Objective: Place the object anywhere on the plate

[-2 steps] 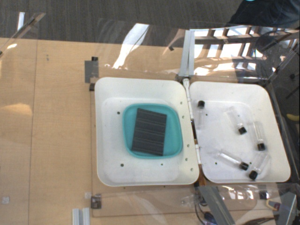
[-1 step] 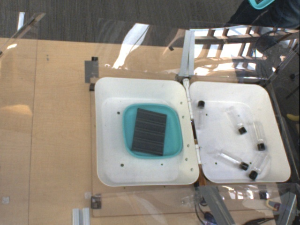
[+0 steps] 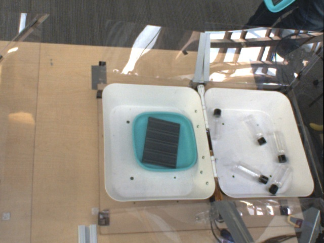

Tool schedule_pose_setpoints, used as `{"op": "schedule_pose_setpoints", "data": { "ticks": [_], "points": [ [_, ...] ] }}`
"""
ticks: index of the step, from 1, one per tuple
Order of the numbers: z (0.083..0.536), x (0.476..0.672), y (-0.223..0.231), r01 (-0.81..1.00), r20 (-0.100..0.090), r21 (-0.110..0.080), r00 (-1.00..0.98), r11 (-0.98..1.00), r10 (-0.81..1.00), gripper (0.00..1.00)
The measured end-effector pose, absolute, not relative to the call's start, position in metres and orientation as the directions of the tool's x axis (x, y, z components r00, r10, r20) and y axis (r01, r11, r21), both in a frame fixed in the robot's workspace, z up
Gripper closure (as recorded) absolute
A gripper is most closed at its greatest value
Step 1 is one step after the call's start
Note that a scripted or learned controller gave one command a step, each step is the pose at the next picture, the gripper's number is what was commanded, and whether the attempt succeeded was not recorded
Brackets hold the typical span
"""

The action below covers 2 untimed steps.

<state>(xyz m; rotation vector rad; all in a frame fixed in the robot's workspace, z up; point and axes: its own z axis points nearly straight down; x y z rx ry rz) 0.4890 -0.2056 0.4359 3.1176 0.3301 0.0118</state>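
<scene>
A dark ridged block (image 3: pixel 161 142) lies flat at the middle of the teal plate (image 3: pixel 190 142), its long axis running near to far, slightly tilted; small capped vials (image 3: pixel 246 172) lie scattered right of the plate, well apart.

No text, label, brand, number or sign can be read anywhere on the bins, the plate or the table.

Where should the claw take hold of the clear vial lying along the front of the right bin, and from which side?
Grip the clear vial across its transparent barrel, midway along, coming straight down from above. It lies flat on the right bin floor, slanting, black cap toward the right; closing across the narrow width should suit it, though a round barrel may roll.
</scene>
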Motion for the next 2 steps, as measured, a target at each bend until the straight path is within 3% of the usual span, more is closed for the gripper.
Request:
{"op": "schedule_pose_setpoints", "data": {
  "ticks": [2],
  "points": [
    [0.4359,0.4891,-0.2054,0.211,0.006,0.007,0.978,-0.978,0.211,0.00]
  ]
}}
